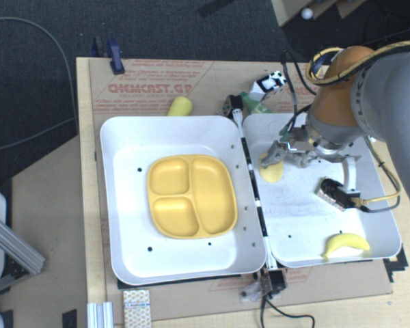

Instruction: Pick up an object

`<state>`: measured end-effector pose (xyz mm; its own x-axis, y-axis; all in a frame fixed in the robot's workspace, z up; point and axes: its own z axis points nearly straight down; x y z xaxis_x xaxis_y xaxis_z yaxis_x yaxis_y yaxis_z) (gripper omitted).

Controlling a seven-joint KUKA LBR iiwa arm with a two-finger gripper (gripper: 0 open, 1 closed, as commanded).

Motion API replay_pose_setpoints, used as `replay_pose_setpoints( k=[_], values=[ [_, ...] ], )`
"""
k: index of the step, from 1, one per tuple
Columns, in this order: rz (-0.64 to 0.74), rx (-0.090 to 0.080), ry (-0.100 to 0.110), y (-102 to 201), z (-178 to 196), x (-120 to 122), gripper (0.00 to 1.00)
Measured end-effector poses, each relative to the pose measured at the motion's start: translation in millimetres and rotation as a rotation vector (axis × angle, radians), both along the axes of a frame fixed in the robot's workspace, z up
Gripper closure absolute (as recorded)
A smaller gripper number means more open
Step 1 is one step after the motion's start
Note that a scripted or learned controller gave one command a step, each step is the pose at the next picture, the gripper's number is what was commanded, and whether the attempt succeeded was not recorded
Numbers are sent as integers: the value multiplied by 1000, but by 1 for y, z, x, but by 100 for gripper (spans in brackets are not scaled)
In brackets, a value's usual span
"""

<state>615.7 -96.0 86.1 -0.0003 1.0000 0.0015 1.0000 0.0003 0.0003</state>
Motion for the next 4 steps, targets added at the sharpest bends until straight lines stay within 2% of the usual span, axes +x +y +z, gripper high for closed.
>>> replay_pose_setpoints(
  k=[4],
  values=[
    [0, -2, -2, 2, -1, 11, 0]
  ],
)
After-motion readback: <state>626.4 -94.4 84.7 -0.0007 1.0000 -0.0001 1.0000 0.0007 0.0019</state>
